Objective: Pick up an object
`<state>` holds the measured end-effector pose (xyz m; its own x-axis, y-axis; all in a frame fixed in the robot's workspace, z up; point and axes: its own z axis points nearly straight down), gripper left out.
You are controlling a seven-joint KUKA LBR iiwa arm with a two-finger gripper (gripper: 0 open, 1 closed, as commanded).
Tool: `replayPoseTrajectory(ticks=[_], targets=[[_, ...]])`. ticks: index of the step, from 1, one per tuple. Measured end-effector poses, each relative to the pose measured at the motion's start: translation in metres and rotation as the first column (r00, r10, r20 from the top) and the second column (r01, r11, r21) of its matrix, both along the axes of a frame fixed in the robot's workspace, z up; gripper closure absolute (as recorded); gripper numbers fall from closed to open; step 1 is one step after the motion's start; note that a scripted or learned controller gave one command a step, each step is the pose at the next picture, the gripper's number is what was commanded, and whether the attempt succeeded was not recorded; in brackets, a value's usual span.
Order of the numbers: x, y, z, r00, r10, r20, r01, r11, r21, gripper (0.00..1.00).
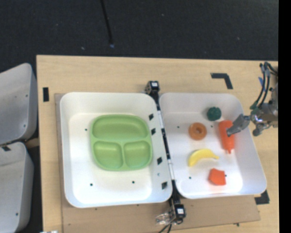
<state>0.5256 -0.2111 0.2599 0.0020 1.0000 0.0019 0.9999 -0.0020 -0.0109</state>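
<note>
Gripper (243,124) at right bin's (247,178) right edge, finger state not discernible | orange carrot (226,135) lies just beside it | risk: carrot rolls off a glancing close, or finger snags bin wall.

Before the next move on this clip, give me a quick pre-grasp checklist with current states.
1. Targets in the right bin: orange carrot, banana, orange ring, dark green ball, red-orange piece: ok.
2. Gripper near a target, at the carrot's upper end: ok.
3. Object held between the fingers: cannot tell.
4. Objects spaced apart: ok.
5. Green divided plate sits in the left bin, away from the arm: ok.
</note>
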Motion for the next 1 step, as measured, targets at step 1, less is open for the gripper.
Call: replayPoseTrajectory(ticks=[1], targets=[[0.0023,0.0005,0.0065,1.0,0.004,0.011,-0.004,1.0,-0.003,0.0]])
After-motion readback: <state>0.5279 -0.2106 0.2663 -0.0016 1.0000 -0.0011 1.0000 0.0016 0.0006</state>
